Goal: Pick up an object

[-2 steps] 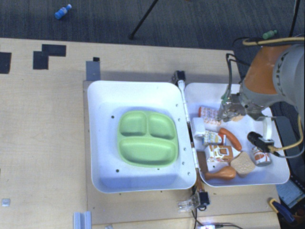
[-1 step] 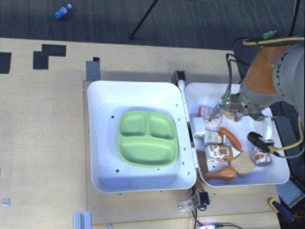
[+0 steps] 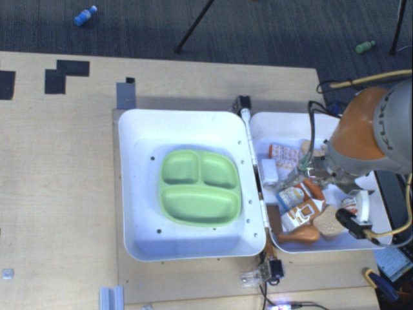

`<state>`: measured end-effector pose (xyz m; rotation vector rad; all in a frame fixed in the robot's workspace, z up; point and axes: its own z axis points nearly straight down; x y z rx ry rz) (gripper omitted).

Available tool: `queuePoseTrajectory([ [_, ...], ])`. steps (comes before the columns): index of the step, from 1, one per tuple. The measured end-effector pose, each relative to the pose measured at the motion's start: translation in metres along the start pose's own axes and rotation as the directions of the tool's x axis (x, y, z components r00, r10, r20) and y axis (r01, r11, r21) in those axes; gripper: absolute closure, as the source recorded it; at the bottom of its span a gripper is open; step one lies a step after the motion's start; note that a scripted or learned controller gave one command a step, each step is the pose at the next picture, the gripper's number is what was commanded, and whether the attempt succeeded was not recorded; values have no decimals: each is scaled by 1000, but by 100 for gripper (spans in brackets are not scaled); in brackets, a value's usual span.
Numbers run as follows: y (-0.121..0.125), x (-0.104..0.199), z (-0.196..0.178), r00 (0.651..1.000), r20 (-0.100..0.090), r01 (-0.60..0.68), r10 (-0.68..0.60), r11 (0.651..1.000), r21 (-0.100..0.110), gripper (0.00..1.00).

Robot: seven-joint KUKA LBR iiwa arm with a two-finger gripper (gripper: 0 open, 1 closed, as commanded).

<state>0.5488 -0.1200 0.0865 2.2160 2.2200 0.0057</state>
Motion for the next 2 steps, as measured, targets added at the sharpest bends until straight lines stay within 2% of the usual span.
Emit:
queuePoseTrajectory([
  [1,3,0,-12,1000,1,1,-1,1000,-6,100],
  [2,10,69,-110,1000,-2,3,-3,1000,1,100],
])
